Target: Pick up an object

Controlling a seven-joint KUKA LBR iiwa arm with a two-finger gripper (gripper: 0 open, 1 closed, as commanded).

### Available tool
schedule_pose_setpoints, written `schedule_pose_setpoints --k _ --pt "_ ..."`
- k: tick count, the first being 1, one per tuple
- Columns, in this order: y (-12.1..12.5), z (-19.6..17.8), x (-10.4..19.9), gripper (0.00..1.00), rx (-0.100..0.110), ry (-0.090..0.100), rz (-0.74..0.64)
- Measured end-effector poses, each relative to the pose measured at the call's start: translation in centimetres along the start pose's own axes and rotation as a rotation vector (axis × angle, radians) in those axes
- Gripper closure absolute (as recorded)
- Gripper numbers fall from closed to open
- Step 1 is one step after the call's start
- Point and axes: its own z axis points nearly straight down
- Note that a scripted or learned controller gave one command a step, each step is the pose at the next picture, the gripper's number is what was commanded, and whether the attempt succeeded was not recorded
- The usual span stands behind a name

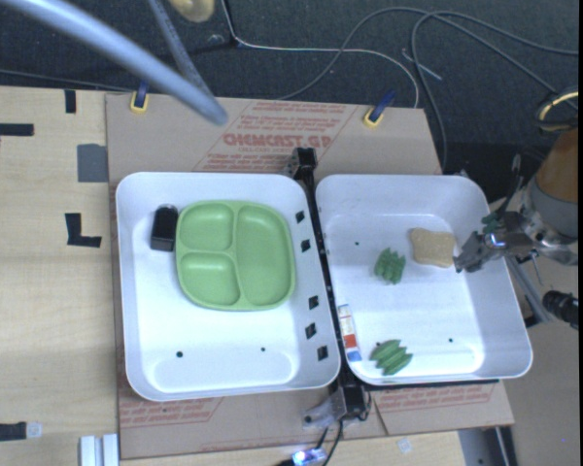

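The grey arm's gripper (471,252) is seen low at the right white bin's (486,352) right rim, just beside the tan spongy block (432,246); jaw state cannot be told.

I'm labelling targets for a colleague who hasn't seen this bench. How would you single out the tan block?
Look in the right bin, at its upper right near the gripper. The tan block lies there, pale brown and squarish, unlike the two green pieces further left and lower down.
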Motion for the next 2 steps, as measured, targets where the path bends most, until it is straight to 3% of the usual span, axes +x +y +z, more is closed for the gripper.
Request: schedule_pose_setpoints --k 1,2 --pt "0.2 -5.3 0.0 1.0 -0.001 -0.001 -0.001" --pt "2.5 -5.7 4.8 1.0 0.003 0.003 -0.005"
